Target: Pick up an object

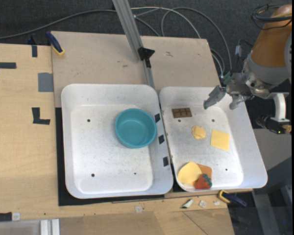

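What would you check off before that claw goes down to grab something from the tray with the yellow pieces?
1. Claw above the right bin, touching nothing: ok.
2. Claw carrying nothing: ok.
3. Fingers spread apart: ok.
4. Targets in the right bin lie apart: small yellow lump, yellow square, brown block: ok.
5. Yellow disc, orange piece and red piece are crowded together: not ok for a clean grab.
6. Which one the claw will go for: cannot tell.

I count two white bins: left point(78, 131), right point(245, 146). One teal bowl point(135, 127). One brown chocolate piece point(182, 112). Three yellow pieces point(220, 140) point(199, 132) point(188, 173). One strawberry point(203, 181).
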Robot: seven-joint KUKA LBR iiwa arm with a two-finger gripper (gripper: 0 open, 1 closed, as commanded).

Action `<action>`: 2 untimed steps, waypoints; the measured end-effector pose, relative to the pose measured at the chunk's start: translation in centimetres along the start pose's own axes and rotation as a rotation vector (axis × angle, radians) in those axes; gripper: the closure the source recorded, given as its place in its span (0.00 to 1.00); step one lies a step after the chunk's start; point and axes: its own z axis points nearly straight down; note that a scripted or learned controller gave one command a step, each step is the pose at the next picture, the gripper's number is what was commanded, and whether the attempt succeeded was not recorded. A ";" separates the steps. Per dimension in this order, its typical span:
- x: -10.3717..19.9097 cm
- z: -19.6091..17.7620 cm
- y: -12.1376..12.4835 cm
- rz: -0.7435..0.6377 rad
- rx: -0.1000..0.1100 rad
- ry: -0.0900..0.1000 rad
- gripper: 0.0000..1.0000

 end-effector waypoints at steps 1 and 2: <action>0.0 0.0 0.0 0.000 0.000 0.000 0.00; -0.1 4.6 0.6 0.000 0.004 -0.001 0.00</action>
